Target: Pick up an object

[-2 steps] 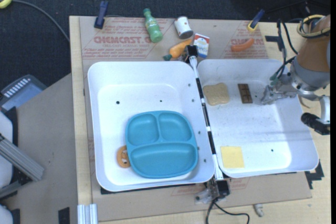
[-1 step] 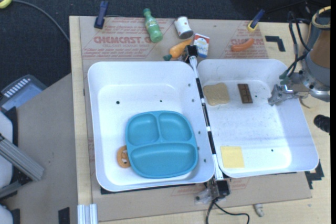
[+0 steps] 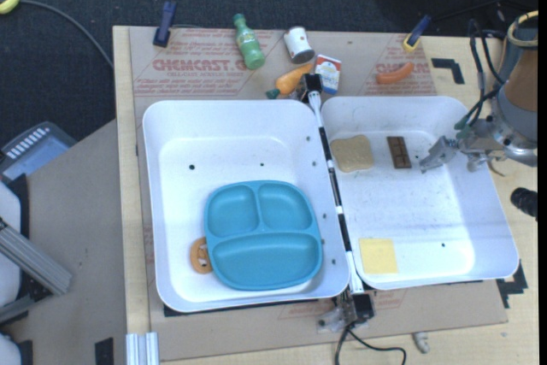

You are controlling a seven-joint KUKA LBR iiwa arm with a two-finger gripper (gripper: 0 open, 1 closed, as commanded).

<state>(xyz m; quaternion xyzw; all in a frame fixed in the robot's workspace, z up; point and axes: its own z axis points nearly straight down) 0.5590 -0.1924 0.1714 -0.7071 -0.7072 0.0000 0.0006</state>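
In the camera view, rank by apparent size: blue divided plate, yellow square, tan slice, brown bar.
1. blue divided plate
2. tan slice and yellow square: look alike, so unranked
3. brown bar

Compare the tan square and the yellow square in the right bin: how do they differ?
The tan, bread-like square piece lies at the far left of the right white bin; the flat yellow square piece lies near the front left. The tan one has rounded, uneven edges and a thicker look; the yellow one has crisp straight edges. Both lie flat, apart from the hand.

The bench [image 3: 137, 184] bears two white bins [image 3: 171, 141] and, perhaps, toy food [image 3: 249, 43].
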